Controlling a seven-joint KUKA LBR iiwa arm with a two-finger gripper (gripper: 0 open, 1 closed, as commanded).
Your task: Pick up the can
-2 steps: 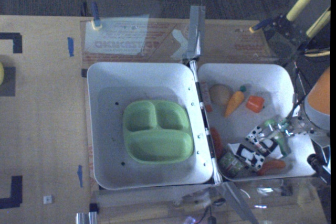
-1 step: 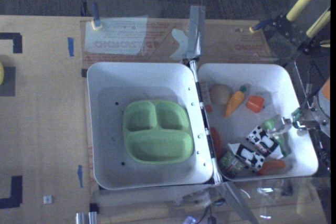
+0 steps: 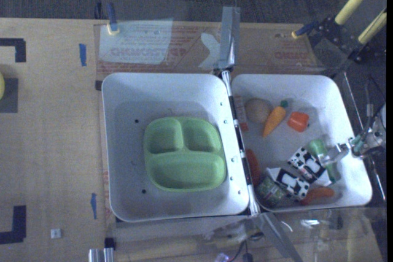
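The can (image 3: 270, 189), greenish with a dull metal rim, lies on its side in the front left corner of the right bin (image 3: 344, 98). A black-and-white patterned carton (image 3: 304, 166) leans partly over it. My gripper (image 3: 336, 153) reaches in from the right edge of that bin. It hovers low beside a green object (image 3: 319, 148) and the carton's far end, well to the right of the can. I see nothing held in it.
The right bin also holds a beige potato (image 3: 258, 110), a carrot (image 3: 274, 120), an orange-red block (image 3: 298, 121), a red piece (image 3: 251, 162) by the left wall and an orange-red item (image 3: 317, 194) at the front. A green divided plate (image 3: 183, 153) sits in the left bin (image 3: 123, 132).
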